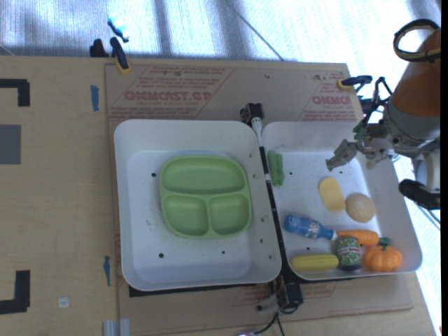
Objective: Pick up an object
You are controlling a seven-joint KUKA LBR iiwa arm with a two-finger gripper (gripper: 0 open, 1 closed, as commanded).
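Nothing had been picked up at this moment, as far as the view showed. Every candidate object lay loose in the right-hand bin (392,208), at the centre right of the frame: a pale yellow piece (332,194) and a beige egg-shaped thing (360,207) near the middle, a blue bottle (308,227) just below them, and along the lower edge a yellow corn cob (314,262), a dark green jar (348,252), an orange carrot-like piece (361,238) and a small orange pumpkin (383,257). A green strip (274,168) lay against the bin's left wall. The left-hand bin (133,201) carried a green divided plate (204,195) and was not involved.

The arm (418,89) came in from the upper right of the frame, its orange band above the grey wrist. The pincer (341,157) hung over the upper part of the right bin, tilted down and toward the left, just above the pale yellow piece and apart from it. Nothing sat between its fingers; whether they were spread or pressed together I could not tell from this angle.

Judging from that, the whole grasp remained: descent, closing and lift.
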